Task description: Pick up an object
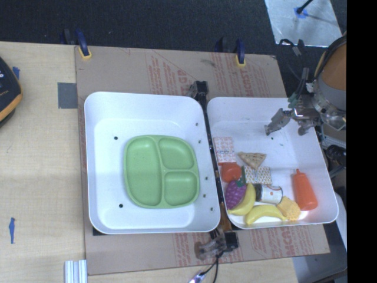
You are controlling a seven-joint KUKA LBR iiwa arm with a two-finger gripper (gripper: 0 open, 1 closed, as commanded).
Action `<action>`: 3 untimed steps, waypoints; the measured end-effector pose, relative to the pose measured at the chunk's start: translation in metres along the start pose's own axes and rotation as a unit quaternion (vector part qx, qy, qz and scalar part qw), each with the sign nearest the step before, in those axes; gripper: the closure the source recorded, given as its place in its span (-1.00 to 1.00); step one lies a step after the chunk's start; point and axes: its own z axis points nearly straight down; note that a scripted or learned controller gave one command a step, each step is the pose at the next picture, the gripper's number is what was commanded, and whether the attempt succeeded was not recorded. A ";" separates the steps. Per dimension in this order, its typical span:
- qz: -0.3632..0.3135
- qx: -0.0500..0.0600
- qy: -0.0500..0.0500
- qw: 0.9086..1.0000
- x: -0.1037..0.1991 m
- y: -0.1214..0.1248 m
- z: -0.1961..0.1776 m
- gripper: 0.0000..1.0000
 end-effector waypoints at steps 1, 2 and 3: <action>0.000 0.002 0.000 1.000 0.057 -0.101 0.122 -1.00; -0.002 0.002 0.000 1.000 0.056 -0.101 0.112 1.00; 0.000 0.000 0.000 1.000 0.124 -0.038 0.020 1.00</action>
